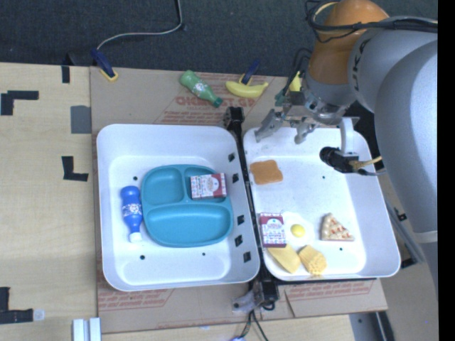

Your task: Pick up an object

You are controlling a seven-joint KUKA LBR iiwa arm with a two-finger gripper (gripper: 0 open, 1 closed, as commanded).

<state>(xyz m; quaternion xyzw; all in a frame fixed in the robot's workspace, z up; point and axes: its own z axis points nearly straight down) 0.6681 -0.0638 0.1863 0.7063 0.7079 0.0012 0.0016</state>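
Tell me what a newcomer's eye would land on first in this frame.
Probably the big grey robot arm with its orange band, reaching in from the right, its tool above the right white bin's far edge. Next, the blue plastic compartment tray in the left white bin, carrying a small maroon carton.

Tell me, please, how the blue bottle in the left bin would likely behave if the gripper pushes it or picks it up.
The blue bottle lies on its side beside the teal tray, so a push would probably roll it. Its rounded, smooth-looking body may slip between fingers. It looks like a small toy, likely light and stiff.
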